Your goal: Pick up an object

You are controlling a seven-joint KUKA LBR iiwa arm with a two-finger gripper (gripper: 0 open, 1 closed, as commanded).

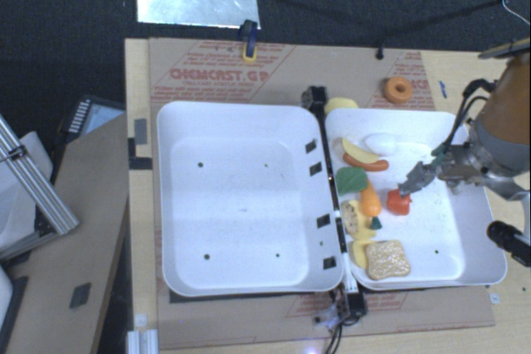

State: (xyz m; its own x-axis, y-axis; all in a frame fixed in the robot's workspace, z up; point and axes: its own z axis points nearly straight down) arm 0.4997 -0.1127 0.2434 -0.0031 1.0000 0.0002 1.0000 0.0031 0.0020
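Several toy foods lie in the right bin (477, 261). A small red piece (398, 203) sits mid-bin beside an orange carrot-like piece (370, 201) and a green leaf (352, 179). Further back lie a yellow slice (358, 151), a thin red sausage (371, 166) and a white lump (383, 144). A tan waffle-like slab (387, 259) rests at the front. My gripper (409, 186) reaches in from the right, low over the bin, with its tip just above and right of the red piece. Nothing visibly hangs from it.
The left bin (178, 261) stands beside the right one, with black clips (323, 220) along the shared rims. A yellow ball (341, 105) sits at the right bin's back rim. A donut (398, 89) lies on the cardboard behind the bin.
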